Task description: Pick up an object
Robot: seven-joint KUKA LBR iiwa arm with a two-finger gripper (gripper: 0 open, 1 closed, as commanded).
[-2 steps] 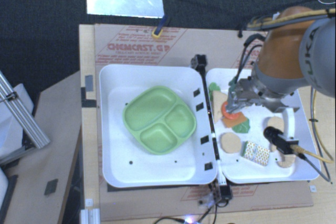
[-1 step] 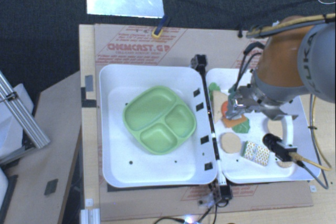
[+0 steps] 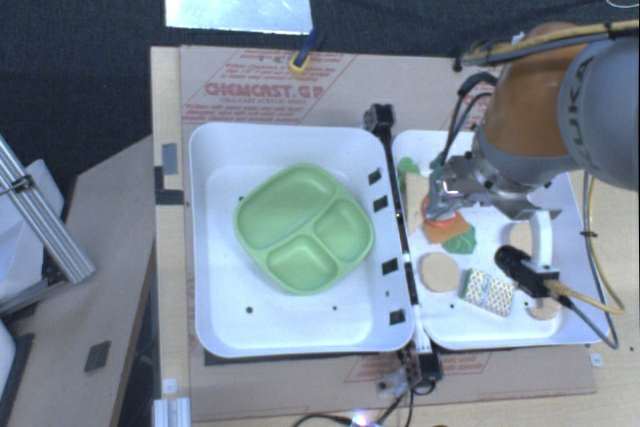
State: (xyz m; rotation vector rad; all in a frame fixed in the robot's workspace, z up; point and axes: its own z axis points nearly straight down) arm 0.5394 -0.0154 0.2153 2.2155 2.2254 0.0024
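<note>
The grey arm's gripper [image 3: 447, 198] hovers over the orange-and-green toy [image 3: 448, 231] at three o'clock; fingers' state I cannot tell. Better descend straight, centred, before closing.

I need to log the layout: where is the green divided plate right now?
The green divided plate lies in the middle of the left bin, across the divider from the right bin where the claw works.

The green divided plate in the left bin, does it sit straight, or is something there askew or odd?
The green divided plate lies turned at an angle to the walls of the left bin, so it looks askew, but it is flat and nothing is spilled. In the right bin small items lie scattered under the gripper; nothing looks damaged.
</note>
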